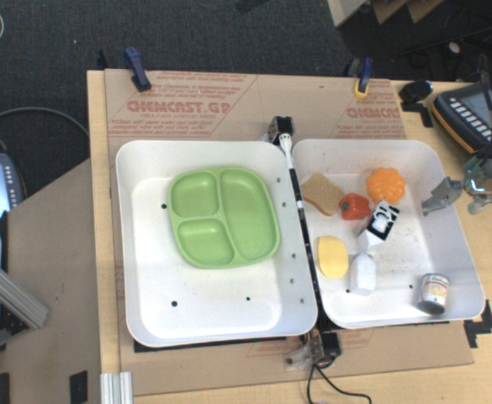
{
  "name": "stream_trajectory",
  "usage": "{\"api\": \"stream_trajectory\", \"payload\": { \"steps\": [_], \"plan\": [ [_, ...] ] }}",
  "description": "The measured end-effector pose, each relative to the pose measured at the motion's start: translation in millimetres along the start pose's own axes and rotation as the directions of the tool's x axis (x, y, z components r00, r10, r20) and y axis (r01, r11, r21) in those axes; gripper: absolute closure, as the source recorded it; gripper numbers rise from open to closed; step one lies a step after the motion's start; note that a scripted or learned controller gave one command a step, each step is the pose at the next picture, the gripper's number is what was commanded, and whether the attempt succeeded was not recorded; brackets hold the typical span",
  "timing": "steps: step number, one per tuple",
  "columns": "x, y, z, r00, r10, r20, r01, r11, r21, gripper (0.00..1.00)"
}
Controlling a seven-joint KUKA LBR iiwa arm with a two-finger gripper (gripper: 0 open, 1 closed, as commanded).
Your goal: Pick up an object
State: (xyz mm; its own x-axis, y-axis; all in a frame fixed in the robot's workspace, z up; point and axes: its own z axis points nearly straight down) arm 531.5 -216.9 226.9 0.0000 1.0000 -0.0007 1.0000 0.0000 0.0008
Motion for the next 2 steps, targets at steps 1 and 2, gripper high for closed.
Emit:
{"api": "stream_trajectory", "payload": {
  "steps": [1,2],
  "plan": [
    [71.8,-56.2,83.3,1.0,-0.003,-0.008,0.003,1.0,0.013,0.0],
    [87.8,15.4,144.9,1.0,-0.004,0.001,0.004,1.0,-0.002,0.0]
  ]
}}
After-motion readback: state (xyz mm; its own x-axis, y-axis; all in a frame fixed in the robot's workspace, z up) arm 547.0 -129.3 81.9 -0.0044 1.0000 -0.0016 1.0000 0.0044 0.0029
